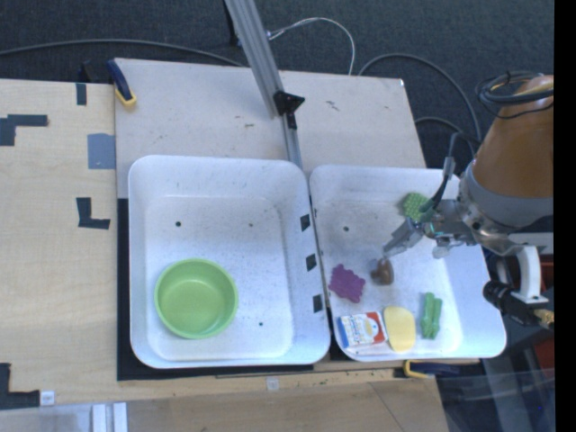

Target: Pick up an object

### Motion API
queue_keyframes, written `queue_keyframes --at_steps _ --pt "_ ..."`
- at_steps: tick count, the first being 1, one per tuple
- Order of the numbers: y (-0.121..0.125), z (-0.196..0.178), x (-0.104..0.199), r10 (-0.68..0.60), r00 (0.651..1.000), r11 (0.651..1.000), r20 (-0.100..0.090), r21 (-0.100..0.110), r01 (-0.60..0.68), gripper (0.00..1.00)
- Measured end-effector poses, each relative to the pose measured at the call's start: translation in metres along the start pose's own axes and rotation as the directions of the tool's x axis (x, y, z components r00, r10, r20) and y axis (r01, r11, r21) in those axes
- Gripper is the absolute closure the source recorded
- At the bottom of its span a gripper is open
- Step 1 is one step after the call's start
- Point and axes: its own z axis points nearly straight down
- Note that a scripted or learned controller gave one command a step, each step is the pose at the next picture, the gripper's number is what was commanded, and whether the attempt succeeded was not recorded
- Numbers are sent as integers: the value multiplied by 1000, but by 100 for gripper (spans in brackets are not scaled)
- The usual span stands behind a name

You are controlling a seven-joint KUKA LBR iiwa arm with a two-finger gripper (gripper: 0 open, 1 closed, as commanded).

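I see two white bins, left bin (144,241) and right bin (360,187), both speckled with dark flecks. The bowl (195,298) is lime green. I note a purple piece (346,283), a brown lump (383,273), a pale yellow block (400,328), a dark green strip (431,316), a lighter green piece (416,206), and a white packet (361,330) printed red and blue. The arm (517,151) is grey with an orange band.

Both bins (216,174) look like speckled matt white plastic, the green bowl (195,298) smooth plastic, bench (45,241) pale wood.
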Motion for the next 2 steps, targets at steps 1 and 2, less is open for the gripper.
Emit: queue_keyframes --at_steps 1,2 --pt "0 0 0 0 1000 1000 0 0 0 0" --pt "7 47 -1 1 1000 1000 0 6 -1 0"
